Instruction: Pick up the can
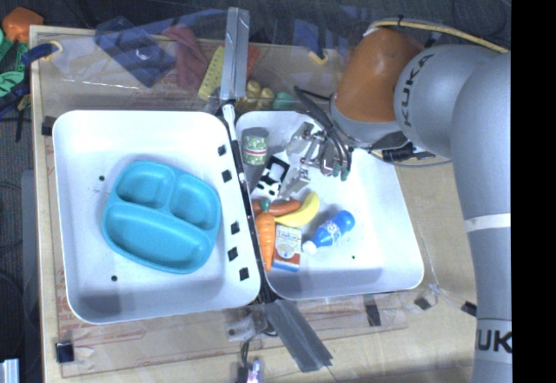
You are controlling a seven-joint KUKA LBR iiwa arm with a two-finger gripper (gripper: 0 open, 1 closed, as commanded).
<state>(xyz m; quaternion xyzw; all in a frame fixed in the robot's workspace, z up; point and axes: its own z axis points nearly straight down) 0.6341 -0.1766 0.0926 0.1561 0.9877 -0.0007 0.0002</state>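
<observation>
Tool [304, 166] just right of upright can [254, 148], its axis vertical.

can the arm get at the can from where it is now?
Probably yes. The can stands upright at the right bin's back-left corner, top exposed; the end effector hangs just right of it. The divider wall and black-and-white toy crowd its sides.

Tool [314, 155] fingertips too blurred to tell their gap; arm [473, 112] cut off at bottom edge.

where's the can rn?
The can stands upright in the right bin, in its far-left corner by the divider, just left of the gripper, with the black-and-white toy in front of it.
</observation>
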